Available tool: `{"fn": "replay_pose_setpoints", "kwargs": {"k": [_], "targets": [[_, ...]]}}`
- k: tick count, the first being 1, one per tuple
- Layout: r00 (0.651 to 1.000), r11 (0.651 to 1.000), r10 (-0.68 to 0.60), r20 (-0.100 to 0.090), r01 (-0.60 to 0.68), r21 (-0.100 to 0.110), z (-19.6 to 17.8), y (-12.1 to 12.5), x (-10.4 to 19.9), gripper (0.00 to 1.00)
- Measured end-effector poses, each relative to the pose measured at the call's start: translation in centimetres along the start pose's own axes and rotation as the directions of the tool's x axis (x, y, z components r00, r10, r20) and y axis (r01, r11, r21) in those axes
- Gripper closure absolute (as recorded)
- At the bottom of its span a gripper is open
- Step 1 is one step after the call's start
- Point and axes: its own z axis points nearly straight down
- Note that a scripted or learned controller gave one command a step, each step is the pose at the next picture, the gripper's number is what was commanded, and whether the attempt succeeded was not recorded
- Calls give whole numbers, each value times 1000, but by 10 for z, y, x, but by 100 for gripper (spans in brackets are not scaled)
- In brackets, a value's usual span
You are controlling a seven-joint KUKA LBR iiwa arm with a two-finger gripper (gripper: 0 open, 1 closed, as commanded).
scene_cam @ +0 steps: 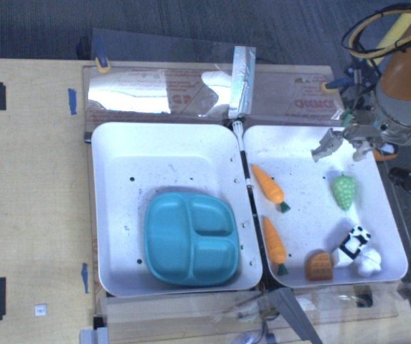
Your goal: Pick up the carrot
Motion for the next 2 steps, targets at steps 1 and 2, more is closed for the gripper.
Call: {"fn": "replay_pose_setpoints", "kwargs": {"k": [1,2], "targets": [[994,994,109,-2,-109,8,87,22,59,0],[976,976,220,-2,-220,-2,126,15,53,0]]}}
